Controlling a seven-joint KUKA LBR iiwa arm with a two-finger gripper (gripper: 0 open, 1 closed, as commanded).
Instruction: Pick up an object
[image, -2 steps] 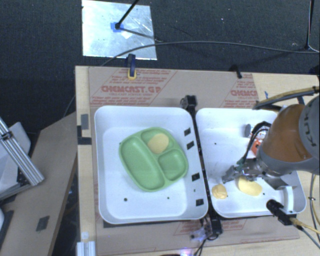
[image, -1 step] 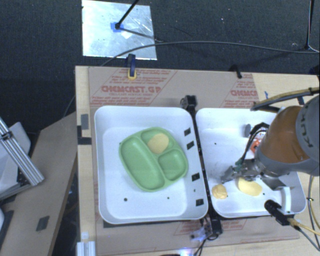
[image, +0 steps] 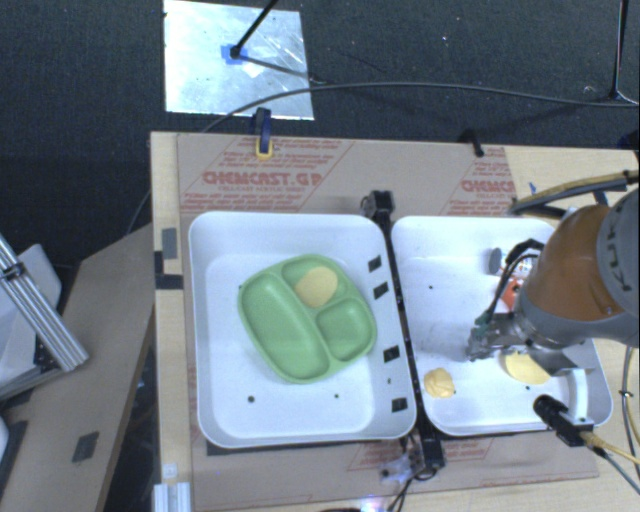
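- From the camera view we see two shallow white plastic bins side by side: the left bin (image: 215, 330) and the right bin (image: 440, 245).
- A green three-compartment plastic tray (image: 290, 335) lies tilted in the middle of the left bin, and a pale yellow rounded piece (image: 317, 287) sits in its upper compartment.
- In the right bin, a small yellow lumpy object (image: 439, 382) rests near the front edge, towards the divider.
- A flat pale yellow oval piece (image: 525, 368) lies near the front right corner, partly under the arm.
- The grey two-finger gripper (image: 485, 342) hangs low over the right bin's floor, between those two pieces; we cannot tell how its claw stands.
- A small grey block (image: 495, 260) lies towards the rear edge.
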